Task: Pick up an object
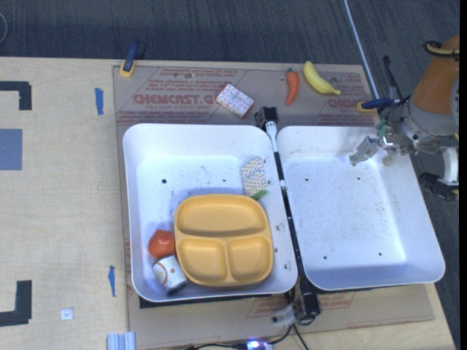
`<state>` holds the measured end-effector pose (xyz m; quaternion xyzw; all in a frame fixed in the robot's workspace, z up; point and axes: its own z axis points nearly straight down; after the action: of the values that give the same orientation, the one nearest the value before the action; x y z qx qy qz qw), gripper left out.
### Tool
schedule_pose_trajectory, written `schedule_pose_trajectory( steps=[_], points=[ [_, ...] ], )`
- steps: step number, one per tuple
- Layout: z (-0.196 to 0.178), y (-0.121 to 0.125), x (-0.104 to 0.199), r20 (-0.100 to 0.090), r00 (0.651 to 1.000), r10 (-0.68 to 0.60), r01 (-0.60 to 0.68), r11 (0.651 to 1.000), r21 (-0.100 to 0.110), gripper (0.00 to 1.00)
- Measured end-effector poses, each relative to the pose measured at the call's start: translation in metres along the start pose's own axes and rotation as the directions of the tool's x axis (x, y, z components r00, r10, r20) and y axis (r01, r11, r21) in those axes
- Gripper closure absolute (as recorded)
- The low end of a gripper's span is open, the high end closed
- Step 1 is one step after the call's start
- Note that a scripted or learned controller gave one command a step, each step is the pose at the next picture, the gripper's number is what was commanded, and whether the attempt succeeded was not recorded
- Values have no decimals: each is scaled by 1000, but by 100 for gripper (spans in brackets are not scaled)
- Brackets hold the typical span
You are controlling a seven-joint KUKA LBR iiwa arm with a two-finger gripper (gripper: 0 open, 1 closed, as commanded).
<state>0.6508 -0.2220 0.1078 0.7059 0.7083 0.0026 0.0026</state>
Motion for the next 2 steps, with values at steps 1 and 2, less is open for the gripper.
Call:
schedule_pose_trajectory(
  steps=[1,2],
  points=[
    [-17,4,-5,17,1000,-2,3,1000,-16,100],
    [-120,-34,91,0,1000,0,0,1000,3,100]
  ],
)
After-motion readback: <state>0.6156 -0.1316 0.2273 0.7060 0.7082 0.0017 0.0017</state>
